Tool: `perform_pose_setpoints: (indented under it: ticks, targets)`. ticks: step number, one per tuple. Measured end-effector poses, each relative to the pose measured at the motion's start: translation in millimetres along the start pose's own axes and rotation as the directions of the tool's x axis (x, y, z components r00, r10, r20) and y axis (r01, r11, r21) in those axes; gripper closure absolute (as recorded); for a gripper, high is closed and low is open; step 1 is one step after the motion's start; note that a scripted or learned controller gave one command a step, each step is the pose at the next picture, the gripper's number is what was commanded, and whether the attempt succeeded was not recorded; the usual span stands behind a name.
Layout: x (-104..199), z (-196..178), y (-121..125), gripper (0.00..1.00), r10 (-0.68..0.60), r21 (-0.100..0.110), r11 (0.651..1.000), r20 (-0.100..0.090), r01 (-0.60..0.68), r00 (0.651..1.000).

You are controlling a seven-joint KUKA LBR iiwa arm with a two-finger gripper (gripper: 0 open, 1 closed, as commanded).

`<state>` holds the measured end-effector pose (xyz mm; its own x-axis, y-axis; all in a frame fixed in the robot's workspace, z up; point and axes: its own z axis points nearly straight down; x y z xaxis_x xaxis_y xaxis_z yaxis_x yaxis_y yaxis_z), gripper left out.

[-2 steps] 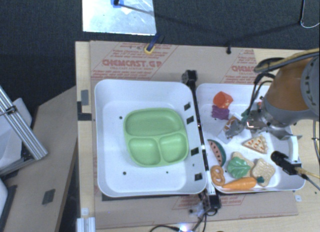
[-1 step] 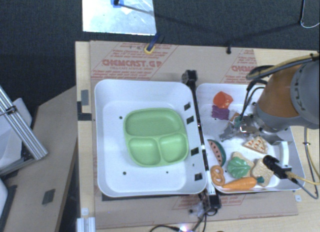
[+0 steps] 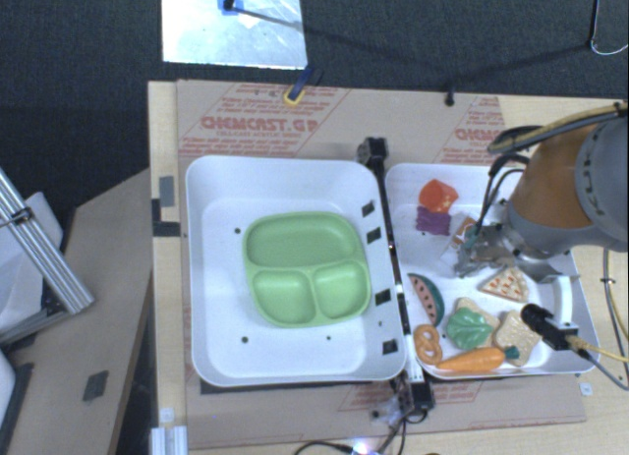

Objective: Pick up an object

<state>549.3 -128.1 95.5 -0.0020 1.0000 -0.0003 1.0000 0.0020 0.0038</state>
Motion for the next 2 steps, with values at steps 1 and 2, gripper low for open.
perform_pose_setpoints:
  ticks: [1, 2]
  targets:
    - [2.1, -50.3, -8.4, 1.00, -0.001, 0.000, 1.000, 0.000, 0.001, 1.000]
    - [7.4, -97.8, -12.8, 1.00, -0.002, -0.002, 1.000, 0.001, 0.002, 1.000]
